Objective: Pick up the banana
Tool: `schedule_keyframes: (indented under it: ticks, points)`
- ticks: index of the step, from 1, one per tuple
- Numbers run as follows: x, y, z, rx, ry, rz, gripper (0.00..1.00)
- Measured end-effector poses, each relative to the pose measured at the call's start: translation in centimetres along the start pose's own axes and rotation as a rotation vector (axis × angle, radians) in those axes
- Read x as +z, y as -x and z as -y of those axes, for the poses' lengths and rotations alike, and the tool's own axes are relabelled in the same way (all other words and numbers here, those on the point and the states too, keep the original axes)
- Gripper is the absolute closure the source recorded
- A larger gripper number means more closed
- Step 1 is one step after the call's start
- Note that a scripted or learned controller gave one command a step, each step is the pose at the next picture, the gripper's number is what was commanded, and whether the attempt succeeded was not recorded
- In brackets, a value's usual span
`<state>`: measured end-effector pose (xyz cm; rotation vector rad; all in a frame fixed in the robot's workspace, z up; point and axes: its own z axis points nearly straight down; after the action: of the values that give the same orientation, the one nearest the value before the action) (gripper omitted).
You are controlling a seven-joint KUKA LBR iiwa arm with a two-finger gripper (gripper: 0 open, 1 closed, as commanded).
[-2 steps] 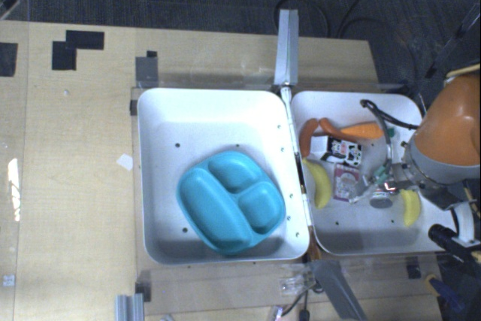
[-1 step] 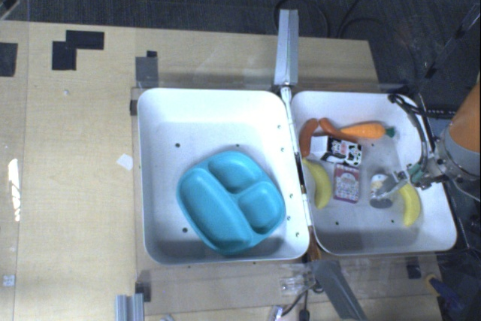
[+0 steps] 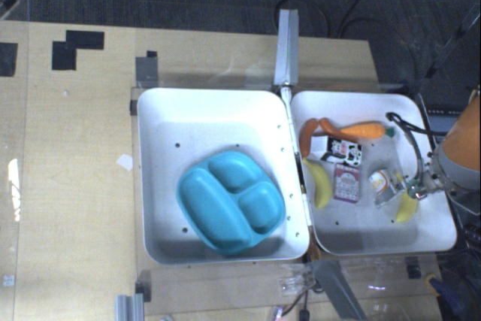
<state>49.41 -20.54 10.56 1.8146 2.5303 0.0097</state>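
The banana (image 3: 320, 184) is yellow and lies along the left wall of the right bin (image 3: 376, 240), next to the divider. My gripper (image 3: 402, 193) reaches in from the right edge and hangs low over the right part of that bin, well to the right of the banana. Just under it lies a small yellow piece (image 3: 406, 210). Whether that piece touches the gripper is unclear.
The right bin also holds a carrot (image 3: 364, 131), a curved orange item (image 3: 307, 136), a black-and-white box (image 3: 343, 151), a maroon packet (image 3: 347, 184) beside the banana and a small wrapped item (image 3: 378, 180). A blue divided tray (image 3: 229, 201) lies in the left bin (image 3: 161, 162).
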Motion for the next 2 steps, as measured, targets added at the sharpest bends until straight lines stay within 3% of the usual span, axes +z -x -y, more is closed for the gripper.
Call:
schedule_keyframes:
  ticks: [1, 2]
  points:
    - [-1.1, 0.2, -0.3, 0.0, 0.006, 0.005, 1.0]
    - [-12.8, -2.7, -3.9, 0.073, -0.015, -0.014, 1.0]
